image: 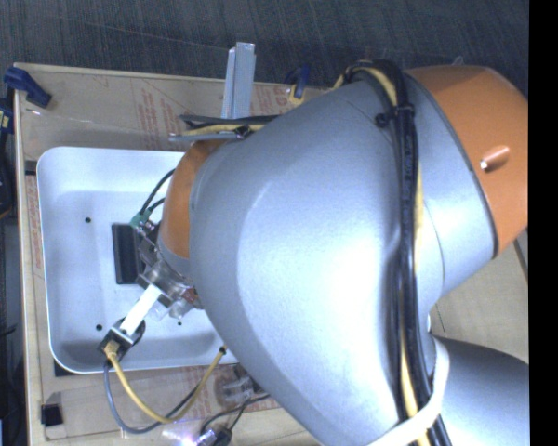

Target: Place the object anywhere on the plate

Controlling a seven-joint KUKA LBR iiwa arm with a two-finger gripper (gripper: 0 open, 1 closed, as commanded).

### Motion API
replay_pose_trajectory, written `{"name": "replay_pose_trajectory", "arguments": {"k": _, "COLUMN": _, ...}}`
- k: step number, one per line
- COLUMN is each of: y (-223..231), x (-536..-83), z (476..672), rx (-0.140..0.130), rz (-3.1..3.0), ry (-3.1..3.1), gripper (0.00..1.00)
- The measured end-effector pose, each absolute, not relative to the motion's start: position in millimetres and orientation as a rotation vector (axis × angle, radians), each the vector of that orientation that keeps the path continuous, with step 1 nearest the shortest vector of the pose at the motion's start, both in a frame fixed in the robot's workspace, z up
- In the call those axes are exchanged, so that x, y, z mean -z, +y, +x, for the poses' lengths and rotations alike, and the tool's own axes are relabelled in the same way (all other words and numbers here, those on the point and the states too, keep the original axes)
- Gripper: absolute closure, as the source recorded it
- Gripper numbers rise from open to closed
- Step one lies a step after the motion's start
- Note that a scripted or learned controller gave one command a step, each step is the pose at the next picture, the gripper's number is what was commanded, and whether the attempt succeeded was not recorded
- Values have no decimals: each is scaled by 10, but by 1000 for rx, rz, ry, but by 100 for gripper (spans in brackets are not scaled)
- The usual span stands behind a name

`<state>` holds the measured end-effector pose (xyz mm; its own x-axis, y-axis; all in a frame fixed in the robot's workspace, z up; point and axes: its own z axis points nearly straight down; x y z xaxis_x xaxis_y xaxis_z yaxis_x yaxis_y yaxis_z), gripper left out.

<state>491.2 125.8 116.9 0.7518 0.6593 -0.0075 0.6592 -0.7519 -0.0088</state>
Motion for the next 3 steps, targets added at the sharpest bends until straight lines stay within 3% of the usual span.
{"name": "replay_pose_trajectory", "arguments": {"k": 1, "y": 1045, "x": -1187, "z": 5251, "rx": -8, "rz": -3111, "ry": -425, "gripper": 100}}
{"name": "replay_pose_trajectory", "arguments": {"k": 2, "y": 1564, "x": -2369, "z": 5350, "rx": -1, "rz": -3121, "ry": -362, "gripper": 100}}
{"name": "replay_pose_trajectory", "arguments": {"k": 3, "y": 1587, "x": -3518, "z": 5231, "rx": 7, "rz": -3115, "ry": -424, "gripper": 100}}
